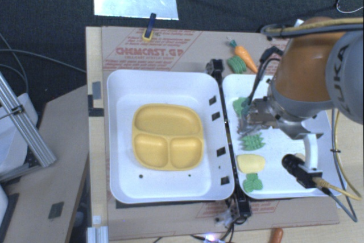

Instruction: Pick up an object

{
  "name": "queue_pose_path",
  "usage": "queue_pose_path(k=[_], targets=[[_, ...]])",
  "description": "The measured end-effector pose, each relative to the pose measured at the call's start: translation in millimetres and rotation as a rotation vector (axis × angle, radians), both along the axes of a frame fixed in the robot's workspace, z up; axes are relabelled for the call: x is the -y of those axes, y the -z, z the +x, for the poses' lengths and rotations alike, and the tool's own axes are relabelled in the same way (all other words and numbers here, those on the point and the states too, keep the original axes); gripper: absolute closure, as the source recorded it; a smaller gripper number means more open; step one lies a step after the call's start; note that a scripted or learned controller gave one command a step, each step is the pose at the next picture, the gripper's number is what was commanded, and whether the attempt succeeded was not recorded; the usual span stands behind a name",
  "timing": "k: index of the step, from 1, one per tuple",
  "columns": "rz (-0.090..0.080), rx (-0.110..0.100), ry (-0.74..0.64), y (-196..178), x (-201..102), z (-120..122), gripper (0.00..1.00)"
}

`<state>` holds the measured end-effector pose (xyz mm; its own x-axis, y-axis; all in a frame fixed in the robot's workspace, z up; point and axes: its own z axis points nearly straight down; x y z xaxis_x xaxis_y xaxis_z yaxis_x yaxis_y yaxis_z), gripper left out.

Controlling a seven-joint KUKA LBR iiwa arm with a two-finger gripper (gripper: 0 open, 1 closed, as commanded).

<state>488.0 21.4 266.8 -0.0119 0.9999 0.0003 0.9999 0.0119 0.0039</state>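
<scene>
Arm (318,60) over the right bin (273,185).
Its end effector (250,119) sits low among green toys (251,141), near a yellow piece (251,163); grip state cannot be told.

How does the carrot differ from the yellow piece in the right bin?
The carrot is orange with a green top; the yellow piece is plain pale yellow. The carrot lies outside the bins on the cardboard, at a slant; the yellow piece lies inside the right bin, below the gripper. The carrot tapers; the yellow piece is rounded. Both look like toy food.
</scene>
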Motion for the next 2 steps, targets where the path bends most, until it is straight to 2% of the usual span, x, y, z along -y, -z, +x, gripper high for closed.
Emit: queue_pose_path(k=[1, 2], targets=[[0.003, 0.004, 0.001, -68.7, -57.0, -0.5, 1.00], [0.000, -0.001, 0.007, -65.4, -53.1, -1.0, 0.00]])
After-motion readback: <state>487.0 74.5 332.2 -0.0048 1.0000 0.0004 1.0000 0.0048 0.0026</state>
